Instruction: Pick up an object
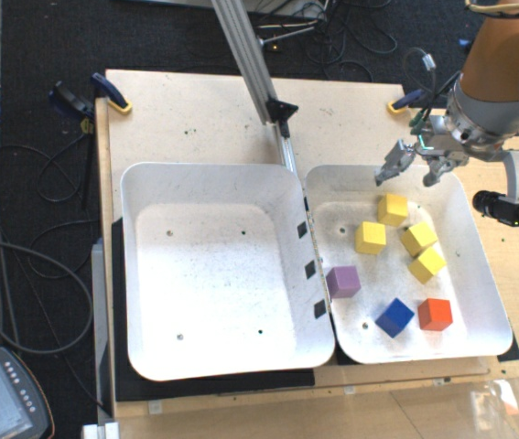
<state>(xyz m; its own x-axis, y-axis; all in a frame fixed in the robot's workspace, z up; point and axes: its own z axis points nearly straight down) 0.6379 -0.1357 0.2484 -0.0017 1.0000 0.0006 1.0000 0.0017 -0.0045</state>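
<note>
The pincer point(416, 165) hangs spread and unladen over the right bin's point(492, 286) far rim: approach stage. Nearest, at its seven o'clock, a yellow cube point(393, 208) lies among three more. Next, I judge, it must descend straddling that cube, then clench.

We see two white bins, the left point(213, 263) and the right point(479, 282), that look like smooth moulded plastic with a dull sheen, their floors speckled with dark marks. The counter point(204, 108) reads as pale, matt board, scuffed and spotted. The blocks, such as the yellow block point(371, 237) and the orange block point(435, 314), look matt and smooth-faced. The slanting bar point(245, 48) appears to be brushed metal. The arm's orange band point(502, 53) shines glossy, and the end effector point(415, 165) looks like grey metal.
</note>
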